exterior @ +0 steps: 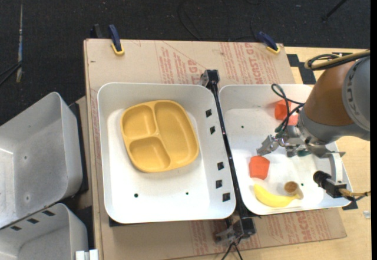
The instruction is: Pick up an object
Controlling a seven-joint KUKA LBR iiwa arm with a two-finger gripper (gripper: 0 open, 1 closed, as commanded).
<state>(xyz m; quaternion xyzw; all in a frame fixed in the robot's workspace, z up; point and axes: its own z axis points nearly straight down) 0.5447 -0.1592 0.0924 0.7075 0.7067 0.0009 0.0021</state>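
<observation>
While tilted, pincer [272,145] overhangs right bin [247,116].

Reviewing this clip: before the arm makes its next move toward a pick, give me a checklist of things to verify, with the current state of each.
1. Candidate objects sit in the right bin: ok. A red block, a banana and an orange block lie there.
2. Gripper is over the right bin: ok, just above the red block.
3. An object sits between its fingers: not ok, none seen there.
4. Finger opening: cannot tell.
5. Red block clear of neighbours: ok, apart from the banana.
6. Yellow divided plate is out of the way: ok, in the left bin.
</observation>
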